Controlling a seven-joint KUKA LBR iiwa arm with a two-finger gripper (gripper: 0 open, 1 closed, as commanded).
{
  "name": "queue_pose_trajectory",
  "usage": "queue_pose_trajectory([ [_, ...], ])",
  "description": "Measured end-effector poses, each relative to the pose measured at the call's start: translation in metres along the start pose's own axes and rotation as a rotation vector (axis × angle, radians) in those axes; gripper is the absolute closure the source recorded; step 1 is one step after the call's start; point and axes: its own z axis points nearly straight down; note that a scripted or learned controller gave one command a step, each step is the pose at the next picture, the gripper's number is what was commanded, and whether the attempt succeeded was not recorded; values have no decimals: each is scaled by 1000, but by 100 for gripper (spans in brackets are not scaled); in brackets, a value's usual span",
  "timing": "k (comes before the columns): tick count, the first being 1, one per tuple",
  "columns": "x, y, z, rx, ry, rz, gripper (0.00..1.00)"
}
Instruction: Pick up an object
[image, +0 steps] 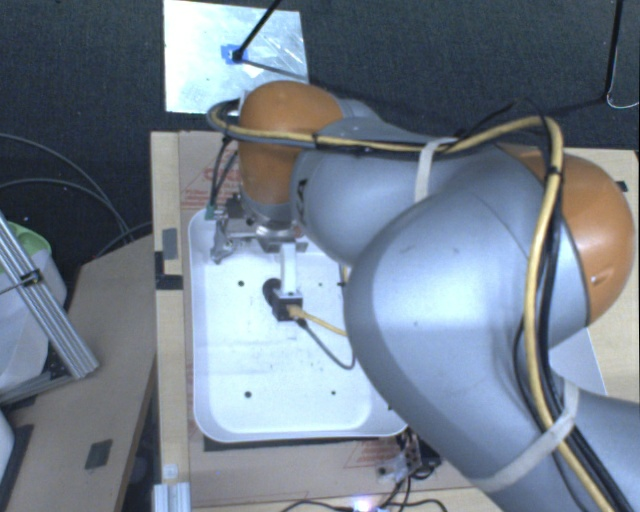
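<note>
Soft, kinda grainy shot, lit from above
White bin (250, 370) is bright, nearly washed out; arm (450, 260) has a soft sheen; dark backdrop (80, 60) looks noisy.

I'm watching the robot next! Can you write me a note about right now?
Gripper: low over the far end of the left bin; open or shut, I cannot tell.
Things: the bin floor in sight bears small dark specks, no object I can name; the arm hides what lies to the right.
Done: no pick I can confirm.
Left: find an object, grasp it, lift it.
</note>
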Motion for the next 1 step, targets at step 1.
queue_pose_trajectory([
  [1, 0, 1, -12, -2, 0, -2, 100],
])
